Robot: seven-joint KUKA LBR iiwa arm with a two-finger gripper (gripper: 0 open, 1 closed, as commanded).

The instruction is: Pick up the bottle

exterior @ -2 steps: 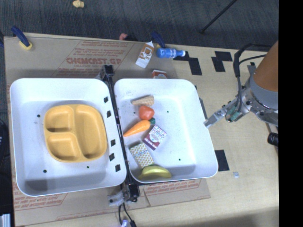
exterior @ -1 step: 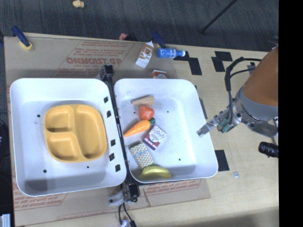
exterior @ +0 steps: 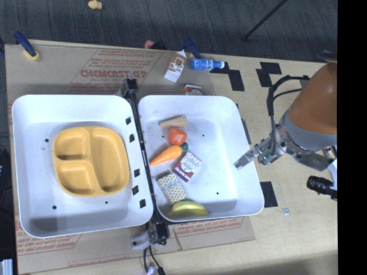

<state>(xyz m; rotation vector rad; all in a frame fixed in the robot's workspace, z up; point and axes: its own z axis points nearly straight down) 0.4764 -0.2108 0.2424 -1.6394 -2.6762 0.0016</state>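
A single fixed camera is mounted above the bench [exterior: 269,239] and looks down at a slant. Both white bins fall within the frame: the left bin [exterior: 23,171] and the right bin [exterior: 229,119]. The far bench edge and dark floor [exterior: 172,10] occupy the top. The arm [exterior: 312,113] enters from the right side.

"CHEMCAST GP" on cardboard [exterior: 114,73]

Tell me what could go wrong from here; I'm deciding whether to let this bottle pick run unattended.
The blue bottle lies on its side on the bench beyond the right bin, far from the gripper at that bin's right rim. Lying flat, it may roll away. A small carton beside it could be nudged instead.
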